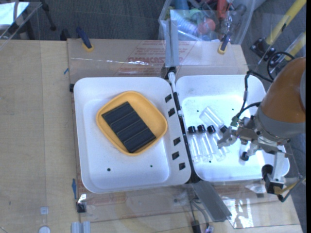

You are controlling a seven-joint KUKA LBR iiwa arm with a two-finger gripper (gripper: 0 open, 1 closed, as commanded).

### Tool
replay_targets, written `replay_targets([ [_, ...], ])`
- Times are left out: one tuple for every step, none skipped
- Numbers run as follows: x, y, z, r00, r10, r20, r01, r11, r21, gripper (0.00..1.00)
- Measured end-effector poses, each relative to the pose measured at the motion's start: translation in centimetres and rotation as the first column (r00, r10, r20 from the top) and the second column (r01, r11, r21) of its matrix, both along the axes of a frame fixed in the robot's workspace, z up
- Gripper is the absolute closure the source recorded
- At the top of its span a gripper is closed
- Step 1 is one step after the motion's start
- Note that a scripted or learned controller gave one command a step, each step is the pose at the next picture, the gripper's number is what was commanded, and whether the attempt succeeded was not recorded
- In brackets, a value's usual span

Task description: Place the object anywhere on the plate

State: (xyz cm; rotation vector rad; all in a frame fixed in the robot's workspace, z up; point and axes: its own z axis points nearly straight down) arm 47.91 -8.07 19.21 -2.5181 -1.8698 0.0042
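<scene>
Because the task ends on the yellow plate [132,122], we note first that the plate lies in the left bin [92,178], well apart from the tool [228,137], with a black ribbed slab [129,126] covering much of its centre. The clear vials with black caps [203,140] lie flat in the right bin [214,89], touching or just beside the tool tip. We judge the tool is positioned low over them to attempt a grasp. We cannot tell the tool's state from this view.
</scene>
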Motion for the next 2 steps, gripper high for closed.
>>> replay_targets([
  [-0.1, -4.8, -3.7, 1.000, -0.019, 0.000, 0.019, 1.000, 0.000, 0.00],
  [-0.1, -6.6, -8.0, 0.997, -0.082, 0.000, 0.082, 0.997, 0.000, 0.00],
])
